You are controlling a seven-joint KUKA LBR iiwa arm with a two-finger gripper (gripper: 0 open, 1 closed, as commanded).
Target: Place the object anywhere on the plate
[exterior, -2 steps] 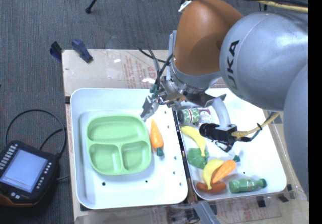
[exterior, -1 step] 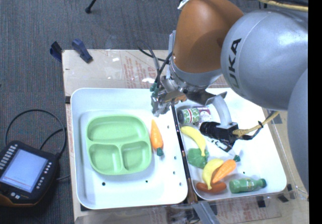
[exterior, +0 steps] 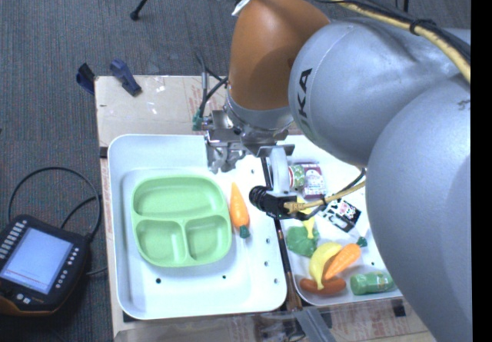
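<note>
Looking at the toy carrot (exterior: 240, 207) first, I see it lying in the left bin (exterior: 131, 156), just beside the right edge of the green plate (exterior: 182, 219), orange body pointing away from me and green stem end nearer. I judge it light, stiff, smooth plastic, so it could slip or roll; I would take hold across the thick middle of the orange body, not the tapering tip. The plate, also in the left bin, has three compartments with nothing in them. My end effector (exterior: 223, 160) hangs above the bin just beyond the plate's far right corner, near the carrot's tip, and I cannot tell how it stands. Further from the plate, the right bin (exterior: 388, 298) holds more toy food.
</note>
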